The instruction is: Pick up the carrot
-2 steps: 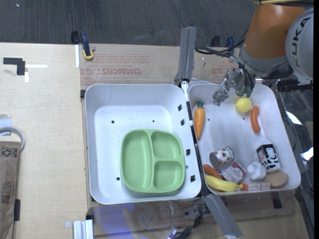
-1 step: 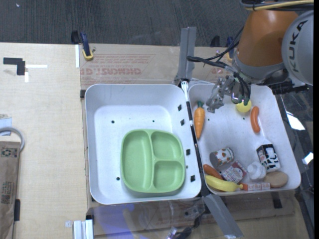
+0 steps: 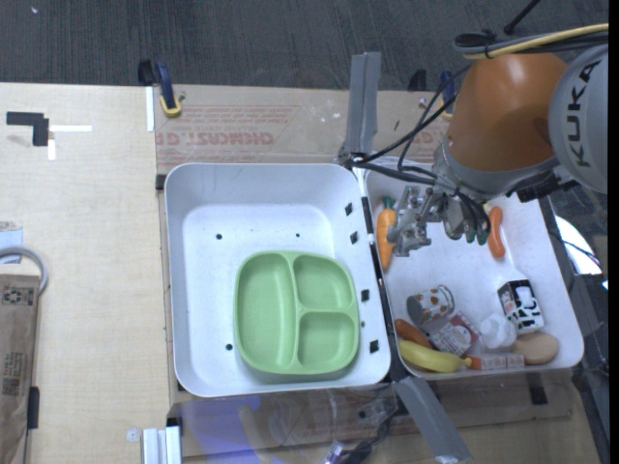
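In the right bin (image 3: 566, 288), up near its back-left corner, the tool (image 3: 418, 228) hung low over the floor, w/ the grey arm (image 3: 508, 104) and its orange band bulking above it from the right. Couldn't tell whether the tool was wide or narrow; the metal parts blurred together from this angle.

Carrot (image 3: 386, 236): lying along the bin's left wall, roughly lengthwise front-to-back, just beside the tool on its left side, poss. touching it. Nothing showed the carrot lifted or clamped; it looked to be resting on the bin floor against the wall. A second orange, carrot-like thing (image 3: 497, 232) lay on the other side of the tool, near the right of the bin, so which one counts is a judgement; the left one seemed the target given how close the tool was.

Other stuff sat well apart at the front of the bin: banana (image 3: 430, 359), small can (image 3: 429, 307), black-and-white carton (image 3: 520, 304), roundish tan item (image 3: 539, 348). Left bin (image 3: 193, 259) held a green divided plate (image 3: 295, 312).

Progress, as I judged it: approach done, tool down at carrot level. Left to do: a confirmed grip, then the lift clear of the bin. The wall close by could make the pinch awkward.
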Controlling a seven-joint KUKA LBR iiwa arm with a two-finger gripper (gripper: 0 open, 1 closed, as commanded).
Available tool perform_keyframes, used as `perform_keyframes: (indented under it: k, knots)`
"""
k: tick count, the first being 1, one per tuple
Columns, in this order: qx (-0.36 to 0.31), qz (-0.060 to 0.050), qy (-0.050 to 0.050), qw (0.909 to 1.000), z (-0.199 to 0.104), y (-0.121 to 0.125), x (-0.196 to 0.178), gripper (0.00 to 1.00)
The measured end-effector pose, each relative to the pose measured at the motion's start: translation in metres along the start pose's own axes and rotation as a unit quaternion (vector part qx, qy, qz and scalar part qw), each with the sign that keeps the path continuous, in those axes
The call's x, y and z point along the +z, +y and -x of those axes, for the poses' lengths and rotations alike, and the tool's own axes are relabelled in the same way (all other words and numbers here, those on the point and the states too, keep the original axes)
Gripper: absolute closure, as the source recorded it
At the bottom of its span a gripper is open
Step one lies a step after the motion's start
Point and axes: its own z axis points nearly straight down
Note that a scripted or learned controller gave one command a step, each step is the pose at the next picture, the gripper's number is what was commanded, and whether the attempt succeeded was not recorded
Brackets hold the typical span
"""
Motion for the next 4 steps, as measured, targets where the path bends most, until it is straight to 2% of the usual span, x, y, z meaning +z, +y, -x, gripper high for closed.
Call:
perform_keyframes:
  k: [1, 2, 3, 4]
  knots:
    - [-0.141, 0.000, 0.000, 0.9899, -0.039, 0.064, -0.010, 1.00]
    - [-0.018, 0.000, -0.002, 0.9998, 0.010, 0.028, -0.133, 1.00]
    - [0.097, 0.000, -0.001, 0.9952, -0.010, 0.026, -0.225, 1.00]
    - [0.001, 0.000, 0.001, 1.0000, -0.073, 0.078, -0.032, 1.00]
